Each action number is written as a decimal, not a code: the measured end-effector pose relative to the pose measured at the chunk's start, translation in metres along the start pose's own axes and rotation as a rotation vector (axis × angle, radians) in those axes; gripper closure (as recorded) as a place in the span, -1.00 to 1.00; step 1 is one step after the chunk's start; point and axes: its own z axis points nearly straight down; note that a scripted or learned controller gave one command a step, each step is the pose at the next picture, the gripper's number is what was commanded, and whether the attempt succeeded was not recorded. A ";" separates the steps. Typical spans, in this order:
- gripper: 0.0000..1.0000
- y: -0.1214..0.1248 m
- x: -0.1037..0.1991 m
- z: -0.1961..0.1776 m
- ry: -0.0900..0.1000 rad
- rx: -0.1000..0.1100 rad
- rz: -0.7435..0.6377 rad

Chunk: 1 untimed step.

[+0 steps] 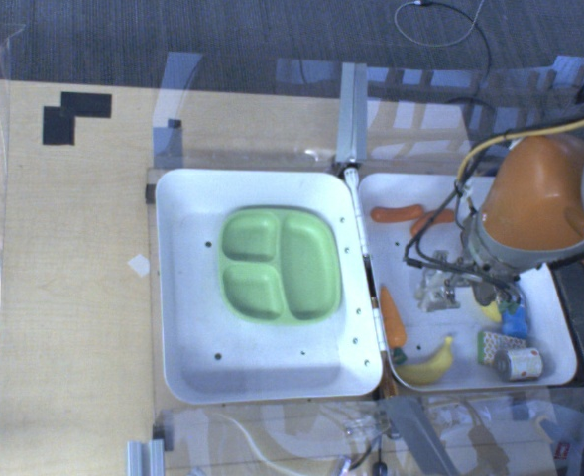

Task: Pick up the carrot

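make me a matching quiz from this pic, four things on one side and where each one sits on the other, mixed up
Things:
1. carrot
2. banana
3. green divided plate
4. hot dog

Places:
A. middle of the left bin
B. top left of the right bin
C. along the right bin's left wall, just above the banana
D. bottom of the right bin, near its front rim

Pairs: 1-C, 2-D, 3-A, 4-B
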 end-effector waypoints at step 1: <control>1.00 -0.091 0.013 0.008 -0.003 0.002 -0.344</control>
